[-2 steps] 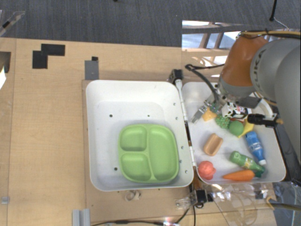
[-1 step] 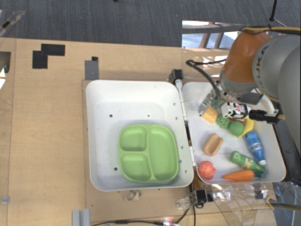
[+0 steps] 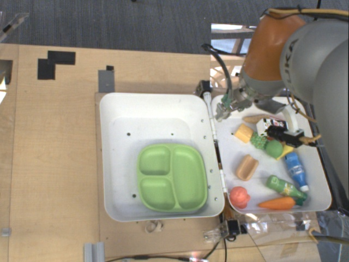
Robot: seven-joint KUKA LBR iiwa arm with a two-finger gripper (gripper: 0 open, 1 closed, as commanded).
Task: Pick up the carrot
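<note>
Smooth, tapered orange carrot (image 3: 277, 203) lying flat at about five o'clock in the right-hand white bin (image 3: 323, 192), touching a glossy green bottle (image 3: 284, 187) and near a round red tomato (image 3: 239, 196). Metal gripper (image 3: 224, 108) up at eleven o'clock of that bin, well apart from the carrot; jaw state impossible to tell.

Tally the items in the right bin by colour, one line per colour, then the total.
Orange: 1, the carrot
Red: 1, the ball
Green: 2, the bottle and the knobbly piece
Blue: 1, the blue bottle
Yellow: 1, the wedge
Tan: 1, the bread roll
Total: 7 clearly visible; the arm hides part of the bin.
</note>
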